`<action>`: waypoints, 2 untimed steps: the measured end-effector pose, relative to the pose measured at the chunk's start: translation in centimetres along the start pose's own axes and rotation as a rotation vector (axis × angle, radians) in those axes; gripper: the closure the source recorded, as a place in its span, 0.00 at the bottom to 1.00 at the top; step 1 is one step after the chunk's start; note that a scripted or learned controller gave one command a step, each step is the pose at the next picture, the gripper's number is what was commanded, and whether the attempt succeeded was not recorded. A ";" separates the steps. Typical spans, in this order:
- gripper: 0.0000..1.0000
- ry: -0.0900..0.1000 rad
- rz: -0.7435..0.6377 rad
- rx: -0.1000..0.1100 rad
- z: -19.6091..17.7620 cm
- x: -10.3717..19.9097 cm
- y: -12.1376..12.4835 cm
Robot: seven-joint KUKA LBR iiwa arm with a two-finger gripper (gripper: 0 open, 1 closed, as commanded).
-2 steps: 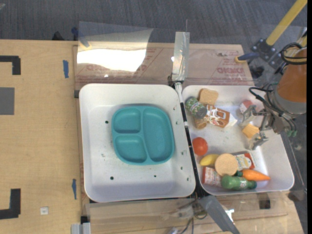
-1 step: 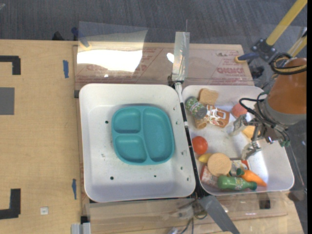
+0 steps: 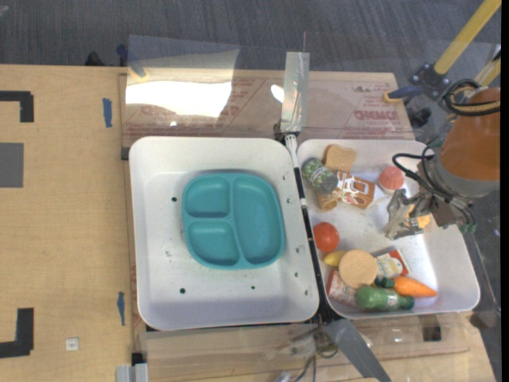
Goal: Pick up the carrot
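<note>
Metal two-finger claw (image 3: 395, 217) hangs over right shallow white bin (image 3: 460, 249), toward its right side; can't tell if claw is apart or together. Small orange tapered carrot (image 3: 415, 287) lies near bin's front right corner, just beside green vegetable piece (image 3: 378, 298), well apart from claw. Teal three-compartment plate (image 3: 234, 220) sits in left white bin (image 3: 151, 237).

Grey arm (image 3: 465, 183), orange band, black cables
</note>
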State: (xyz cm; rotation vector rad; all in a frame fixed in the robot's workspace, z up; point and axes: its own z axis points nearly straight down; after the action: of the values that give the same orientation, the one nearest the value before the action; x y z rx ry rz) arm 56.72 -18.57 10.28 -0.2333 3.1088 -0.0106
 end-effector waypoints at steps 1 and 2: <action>1.00 0.010 -0.197 -0.005 1.4 -0.4 -3.9; 1.00 0.007 0.006 -0.003 -14.6 -3.2 -1.2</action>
State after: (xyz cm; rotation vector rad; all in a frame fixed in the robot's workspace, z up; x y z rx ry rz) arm 59.66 -19.20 24.97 -0.2248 3.1161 -0.0066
